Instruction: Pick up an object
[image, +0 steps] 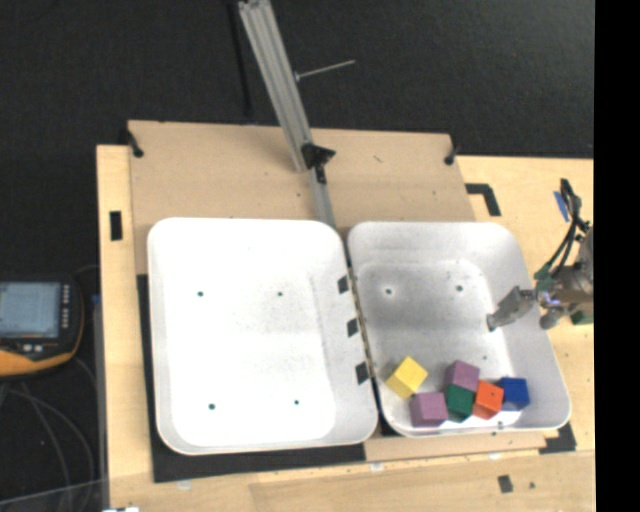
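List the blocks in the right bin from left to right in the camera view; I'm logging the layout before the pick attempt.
Yellow block → lower purple block → green block → orange block → blue block. The upper purple block sits above the green one, so it is left out.

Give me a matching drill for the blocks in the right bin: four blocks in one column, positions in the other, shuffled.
Things:
1. yellow block
2. blue block
3. green block
4. orange block

Places:
A. furthest right of the cluster
B. furthest left, apart from the rest
C. between the green and blue blocks
D. between two purple blocks, below one and to the right of the other

Pairs: 1-B, 2-A, 3-D, 4-C
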